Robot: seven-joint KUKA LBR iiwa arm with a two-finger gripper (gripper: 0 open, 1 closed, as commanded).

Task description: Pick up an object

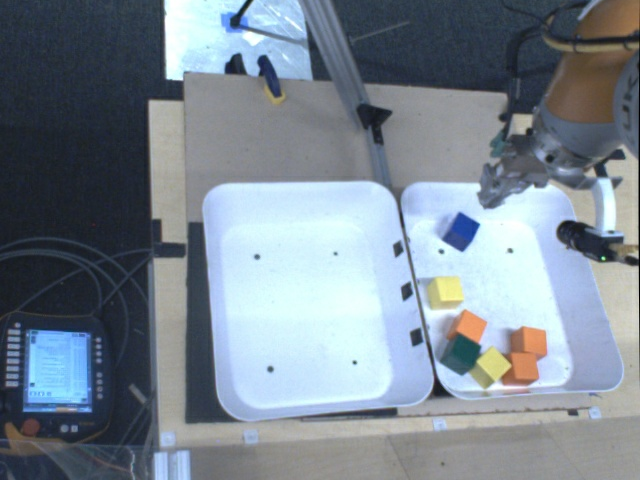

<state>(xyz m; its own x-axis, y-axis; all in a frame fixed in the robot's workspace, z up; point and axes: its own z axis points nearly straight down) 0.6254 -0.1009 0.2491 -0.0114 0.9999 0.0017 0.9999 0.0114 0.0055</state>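
The grey two-finger gripper hung over the far edge of the right-hand shallow white plastic bin, pointing down and toward the left bin, and from where I stood I could not tell how it was set; nothing showed in its grasp. Just beside it, a little toward the near side and toward the divide between the bins, a blue cube lay tilted on the bin floor, apart from the gripper. Further toward the near edge, along the bin's left wall, sat a yellow cube on its own. Nearer still, in the near part of the bin, a cluster was packed together: an orange cube touching a dark green cube, a second yellow cube just beside that, then two more orange cubes, one behind and one at the near edge. The arm's grey wrist with its orange band rose off beyond the bin's far right corner, black cables looped about it. The left-hand shallow white plastic bin lay alongside, its right wall touching the other bin's left wall. Both rested on a tan board. A grey metal pole slanted across the board's far edge, and a grey handheld control pendant with a lit screen lay on the dark floor to the left, cables trailing from it.
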